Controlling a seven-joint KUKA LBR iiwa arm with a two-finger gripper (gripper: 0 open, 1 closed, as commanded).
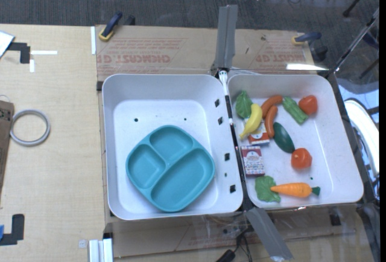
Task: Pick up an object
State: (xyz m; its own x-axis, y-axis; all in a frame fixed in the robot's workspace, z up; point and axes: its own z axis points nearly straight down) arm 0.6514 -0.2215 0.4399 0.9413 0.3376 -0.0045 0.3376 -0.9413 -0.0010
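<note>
cardboard sheet (181, 49) | red print, upside down (roughly "CHEMCAST GP") | small box (253, 161) label unreadable

Divided plate (170, 168) in left bin (114, 95), toy foods in right bin (344, 152)

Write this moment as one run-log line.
left bin: teal divided plate | right bin: toy banana, carrot, tomatoes, other toy food | pick: not started

Right bin (344, 134) has a pile of toy food: banana (252, 120), carrot (294, 190) lying flat at the near edge, two tomatoes (301, 159), small red carton (253, 162), some greens (243, 104).
</note>
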